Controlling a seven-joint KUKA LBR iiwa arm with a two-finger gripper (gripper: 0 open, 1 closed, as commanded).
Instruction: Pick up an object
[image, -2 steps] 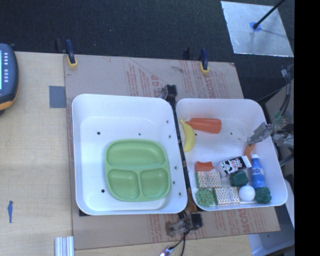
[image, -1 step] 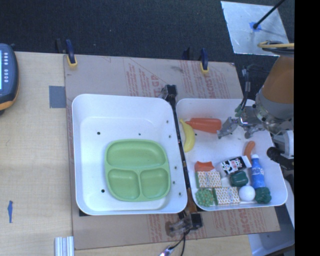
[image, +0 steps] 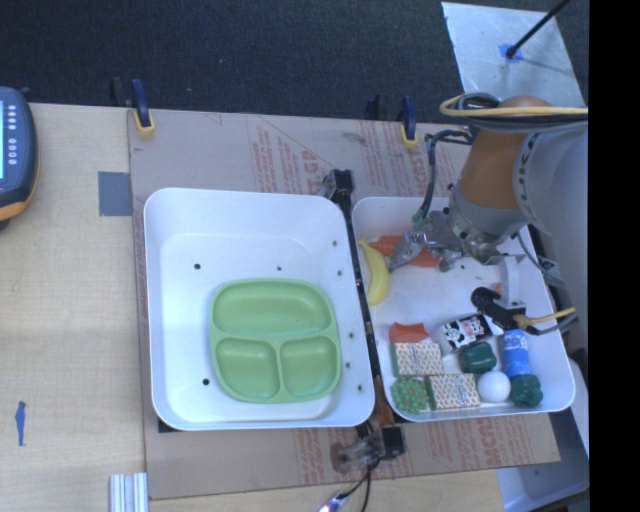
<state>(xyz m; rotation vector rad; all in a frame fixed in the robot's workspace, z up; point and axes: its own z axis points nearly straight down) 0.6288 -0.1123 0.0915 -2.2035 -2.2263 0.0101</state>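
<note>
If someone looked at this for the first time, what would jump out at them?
Probably the green divided plate, alone in the left bin. Next, the grey arm with its orange band reaching over the right bin, where small toys crowd the near end and a yellow banana lies by the left wall.

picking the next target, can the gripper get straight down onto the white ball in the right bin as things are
Probably yes. The white ball lies uncovered at the near end of the right bin, nothing on top of it. It is crowded, though: a blue bottle, a dark green piece and a cracker box flank it, so the gripper has little room.
</note>
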